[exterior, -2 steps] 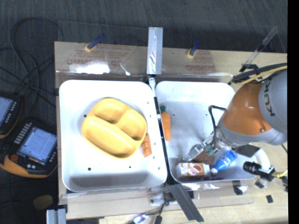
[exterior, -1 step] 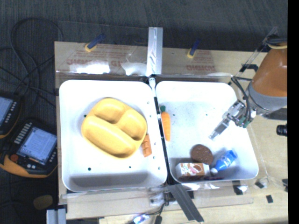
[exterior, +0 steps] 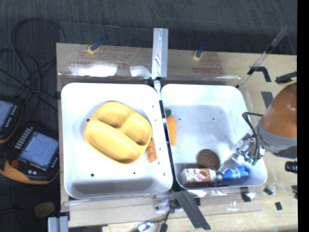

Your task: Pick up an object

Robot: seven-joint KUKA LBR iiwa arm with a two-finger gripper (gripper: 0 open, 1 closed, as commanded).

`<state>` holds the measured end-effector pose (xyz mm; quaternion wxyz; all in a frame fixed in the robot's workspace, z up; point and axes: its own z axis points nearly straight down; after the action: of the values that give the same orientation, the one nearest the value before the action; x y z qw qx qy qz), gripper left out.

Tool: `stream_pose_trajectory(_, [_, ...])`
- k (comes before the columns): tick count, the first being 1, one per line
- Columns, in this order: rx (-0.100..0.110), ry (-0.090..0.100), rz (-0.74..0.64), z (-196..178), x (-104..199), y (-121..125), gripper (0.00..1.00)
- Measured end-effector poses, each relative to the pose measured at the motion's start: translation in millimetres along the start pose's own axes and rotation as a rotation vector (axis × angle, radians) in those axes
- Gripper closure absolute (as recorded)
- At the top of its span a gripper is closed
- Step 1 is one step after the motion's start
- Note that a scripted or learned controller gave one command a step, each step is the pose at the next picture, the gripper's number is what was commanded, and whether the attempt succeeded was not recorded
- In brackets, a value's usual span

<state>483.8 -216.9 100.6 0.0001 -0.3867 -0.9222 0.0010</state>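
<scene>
My claw (exterior: pixel 231 164) hangs over the right bin's (exterior: pixel 203 103) near right corner, above a blue-capped bottle (exterior: pixel 215 175) by the near wall; whether it pinches anything, I cannot tell.

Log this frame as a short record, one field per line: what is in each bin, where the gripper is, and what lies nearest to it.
left bin: large yellow divided dish; small orange piece at its right edge
right bin: carrot by the left wall; brown round object; bottle with blue cap along the near wall
gripper: low over the right bin's near right corner
nearest to gripper: the bottle's blue cap end
grasp: cannot tell
</scene>
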Motion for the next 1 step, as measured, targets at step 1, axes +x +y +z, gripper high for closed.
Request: stream_pose_trajectory(1, [-0.008, -0.002, 0.267, 11.3, -1.1, 5.0, 0.0])
